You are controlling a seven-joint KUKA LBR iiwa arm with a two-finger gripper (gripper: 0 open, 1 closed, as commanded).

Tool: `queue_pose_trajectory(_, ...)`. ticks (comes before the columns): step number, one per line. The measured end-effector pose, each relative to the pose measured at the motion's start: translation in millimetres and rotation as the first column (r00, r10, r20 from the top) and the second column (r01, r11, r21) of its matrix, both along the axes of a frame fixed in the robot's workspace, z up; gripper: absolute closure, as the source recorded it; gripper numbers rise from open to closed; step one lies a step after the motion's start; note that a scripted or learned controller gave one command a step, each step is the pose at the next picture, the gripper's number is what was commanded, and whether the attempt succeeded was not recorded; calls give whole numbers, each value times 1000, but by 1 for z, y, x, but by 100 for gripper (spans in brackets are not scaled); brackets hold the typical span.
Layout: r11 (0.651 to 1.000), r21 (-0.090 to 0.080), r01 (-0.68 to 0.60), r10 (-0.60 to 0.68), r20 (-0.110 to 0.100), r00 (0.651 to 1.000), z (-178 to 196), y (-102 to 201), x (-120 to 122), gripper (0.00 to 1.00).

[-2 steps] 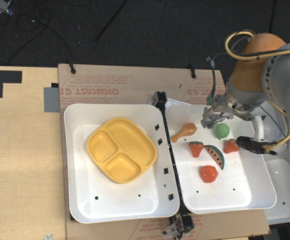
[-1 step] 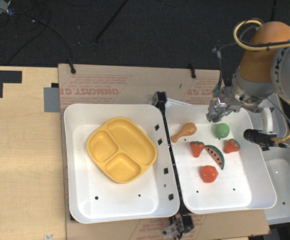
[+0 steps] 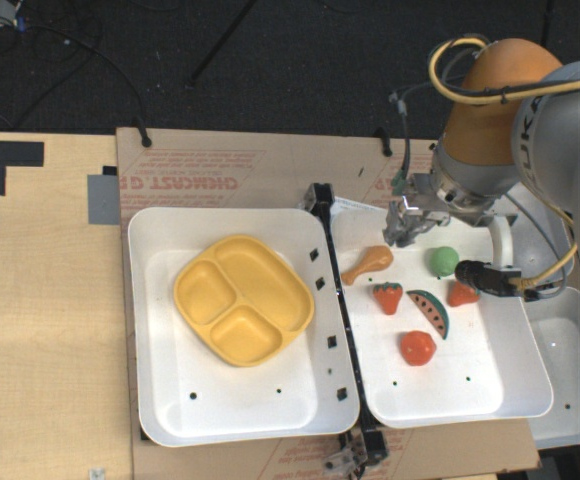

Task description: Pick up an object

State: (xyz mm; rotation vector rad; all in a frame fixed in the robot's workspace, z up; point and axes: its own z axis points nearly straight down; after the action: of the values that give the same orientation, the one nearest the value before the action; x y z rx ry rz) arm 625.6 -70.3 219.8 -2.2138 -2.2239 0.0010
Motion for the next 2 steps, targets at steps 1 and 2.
queue_pose_trajectory(1,1000,-1,0,0,-3,1000,-5,56,-21,100)
queue_pose_trajectory(2,1000,-1,0,0,-2,1000,2,99,-31,100)
